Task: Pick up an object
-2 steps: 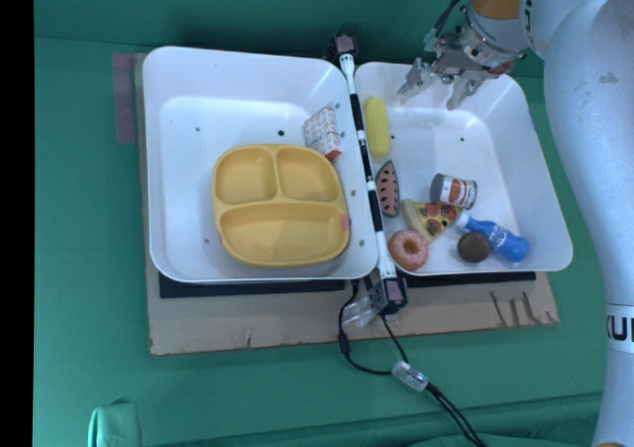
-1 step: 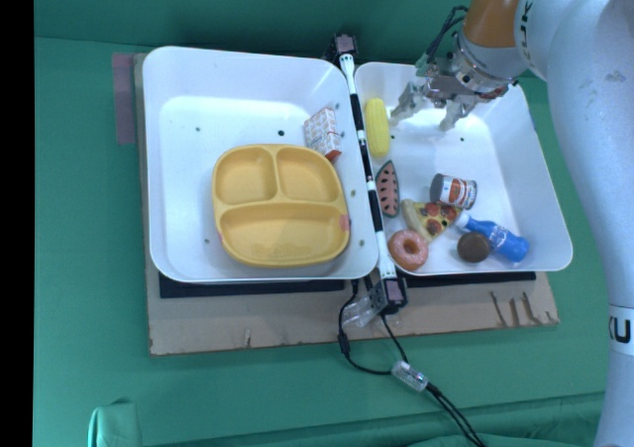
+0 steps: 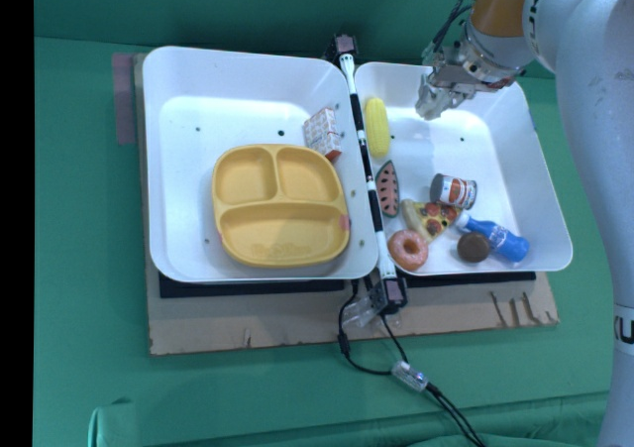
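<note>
— What lies under it all?

— A green cloth [image 3: 119, 386] covers the whole bench, smooth at twelve o'clock and slightly rumpled toward six, with a fold showing at seven o'clock.

— And on the cloth?

— A flat brown cardboard sheet [image 3: 248, 331], its front edge running from seven to five o'clock. A dark mat [image 3: 248, 287] sits on it, showing as a thin black strip along the near side.

— Anything loose?

— A black cable [image 3: 436, 397] trails off the cardboard at six o'clock and runs toward five, with a small clear connector partway along.

— The light?

— Even and soft from above, with faint shadows. The far cloth at twelve o'clock looks a darker green.
</note>
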Tool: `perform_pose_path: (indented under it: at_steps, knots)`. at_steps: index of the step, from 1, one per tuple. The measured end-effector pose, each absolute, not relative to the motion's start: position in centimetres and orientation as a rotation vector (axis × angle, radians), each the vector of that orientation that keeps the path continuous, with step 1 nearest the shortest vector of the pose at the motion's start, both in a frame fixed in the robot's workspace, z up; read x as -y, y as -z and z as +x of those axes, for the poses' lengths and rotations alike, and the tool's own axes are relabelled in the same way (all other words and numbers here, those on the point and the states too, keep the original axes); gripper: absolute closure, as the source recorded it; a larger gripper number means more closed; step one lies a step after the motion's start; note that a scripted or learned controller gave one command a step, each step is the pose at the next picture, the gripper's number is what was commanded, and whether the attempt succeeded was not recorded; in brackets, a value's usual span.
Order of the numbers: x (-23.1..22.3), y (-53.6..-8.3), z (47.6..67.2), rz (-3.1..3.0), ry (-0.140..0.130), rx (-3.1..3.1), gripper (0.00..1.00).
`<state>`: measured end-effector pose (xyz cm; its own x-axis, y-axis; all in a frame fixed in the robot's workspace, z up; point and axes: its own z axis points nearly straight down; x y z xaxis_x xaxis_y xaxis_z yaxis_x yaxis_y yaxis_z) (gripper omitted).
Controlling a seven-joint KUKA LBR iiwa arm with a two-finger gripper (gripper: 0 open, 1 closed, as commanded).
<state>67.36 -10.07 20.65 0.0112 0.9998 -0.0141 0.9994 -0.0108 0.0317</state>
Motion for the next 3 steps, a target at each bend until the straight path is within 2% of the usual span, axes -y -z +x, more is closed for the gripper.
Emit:
perform_pose_path:
  at_steps: [1,2,3]
  knots:
    - [8.3,-32.8,68.4,2.216,-0.013,-2.207,1.00]
    - [8.3,-32.7,68.4,2.216,-0.011,-2.207,0.00]
    - [9.7,-18.8,70.1,2.225,0.010,-2.220,0.00]
